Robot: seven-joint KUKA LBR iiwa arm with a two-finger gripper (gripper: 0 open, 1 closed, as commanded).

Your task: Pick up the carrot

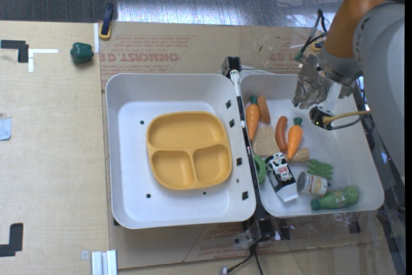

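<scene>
Camera view looks down on 2 white bins on the table. In the right bin (360, 158) lie 2 carrots: one carrot (252, 119) against the left wall, another carrot (294, 140) near the middle beside a sausage (281, 132). The fingers (308, 98) hover above the bin's upper part, grasping nothing; whether spread or clenched, I cannot tell.

You're looking at a pale wood counter (51, 158) with brown cardboard (193, 51) laid across it. Two white bins (122, 158) sit side by side on the cardboard; a small green object (82, 53) rests on bare wood.
</scene>
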